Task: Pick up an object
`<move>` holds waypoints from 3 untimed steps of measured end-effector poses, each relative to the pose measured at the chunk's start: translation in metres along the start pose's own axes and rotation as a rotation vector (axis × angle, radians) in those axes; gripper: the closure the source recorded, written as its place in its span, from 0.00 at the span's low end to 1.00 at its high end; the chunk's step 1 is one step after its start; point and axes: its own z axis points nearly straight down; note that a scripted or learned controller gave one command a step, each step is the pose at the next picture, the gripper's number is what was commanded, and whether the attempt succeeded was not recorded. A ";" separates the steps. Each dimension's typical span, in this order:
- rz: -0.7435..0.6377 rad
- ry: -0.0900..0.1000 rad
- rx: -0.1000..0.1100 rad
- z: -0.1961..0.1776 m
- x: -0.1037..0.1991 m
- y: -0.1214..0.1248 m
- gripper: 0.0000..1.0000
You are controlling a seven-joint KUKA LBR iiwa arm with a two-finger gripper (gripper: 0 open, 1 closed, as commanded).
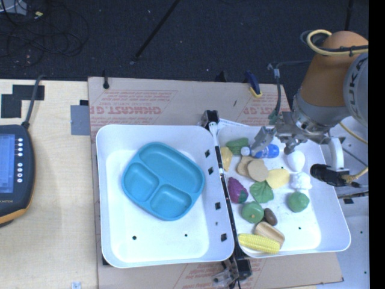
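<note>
My gripper [278, 142] hangs over the right bin's [337, 236] far edge, above a small blue toy [272, 151]; whether it's gripping, I cannot tell. That toy looks light, hard, slippery: I'd pinch across its middle.

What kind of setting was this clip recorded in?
Probably a robotics lab bench for grasping trials: a robot arm reaches over two white bins, one holding a blue divided plate, the other toy food like a corn cob. A control pendant lies alongside.

A pale wooden surface [54, 221] — beyond it, dark carpeted floor [180, 29] (cables trailing across).
</note>
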 end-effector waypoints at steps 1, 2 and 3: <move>0.005 0.001 0.009 0.132 -0.042 -0.045 0.00; -0.003 0.000 -0.004 0.133 -0.019 0.012 0.00; -0.001 -0.006 0.014 0.133 0.005 0.034 0.00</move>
